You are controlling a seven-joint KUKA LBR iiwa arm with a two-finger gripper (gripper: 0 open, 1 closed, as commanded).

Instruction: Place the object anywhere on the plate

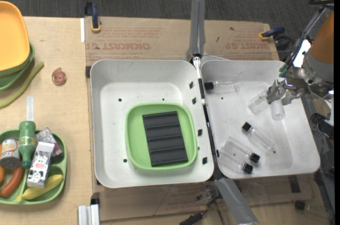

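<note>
The gripper (277, 92) hangs at the right of the frame over the right bin (297, 165), and a clear vial (259, 103) seems to be between its narrow fingers, tilted, probably for carrying to the green plate (135, 157) in the left bin (109, 85). The vial is transparent plastic; its cap is hard to see.

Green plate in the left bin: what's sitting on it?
A dark ribbed rectangular block lies flat on the green plate, covering its middle. The plate surface under it is hidden.
</note>
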